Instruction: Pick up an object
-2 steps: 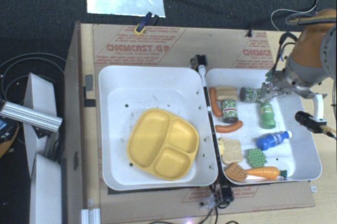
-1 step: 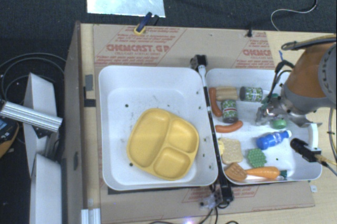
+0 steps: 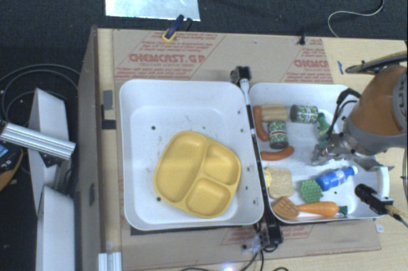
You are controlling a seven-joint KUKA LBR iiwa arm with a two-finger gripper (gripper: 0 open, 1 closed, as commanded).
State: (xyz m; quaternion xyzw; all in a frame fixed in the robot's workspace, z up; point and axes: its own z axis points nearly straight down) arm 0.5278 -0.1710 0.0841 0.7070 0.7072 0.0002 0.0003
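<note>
1. In the right bin (image 3: 299, 90), the toys lie in a loose cluster: 2 small cans, a blue bottle, sausages, a slice of bread, a carrot and a knobbly green piece.
2. The blue bottle (image 3: 334, 178) has a white cap and lies on its side, tilted, just below the gripper (image 3: 324, 150).
3. The gripper sits low in that bin, near the bottle and right of the cans; whether it is released or clenched I cannot tell, and nothing is clearly seen within it.
4. One can (image 3: 305, 113) lies on its side with a green label, the other can (image 3: 277, 134) stands near it; their print is too small to read.
5. The carrot (image 3: 317, 208) lies along the bin's near wall, beside an orange-brown piece.
6. The left bin (image 3: 137, 104) bears a yellow tray (image 3: 197, 173) with 3 compartments.
7. The brown sheet (image 3: 191, 50) behind the bins reads "CHEMCAST GP" in red.
</note>
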